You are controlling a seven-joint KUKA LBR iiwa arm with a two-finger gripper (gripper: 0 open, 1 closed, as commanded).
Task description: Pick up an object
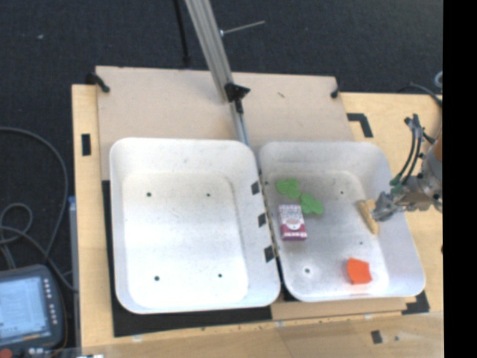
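Gripper (pixel 381 207) over right bin's (pixel 395 263) right edge by a tan block (pixel 367 216); fingers' state can't tell. Orange block (pixel 358 271) nr front-right corner.

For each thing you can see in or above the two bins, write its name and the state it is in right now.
Left bin: flat on the bench.
Right bin: holds four things.
Green pieces: lying near its centre, untouched.
Purple box: lying flat beside the green pieces.
Orange block: resting apart, near the front.
Tan stick: lying at the tool's tip.
Tool: low over the right side.
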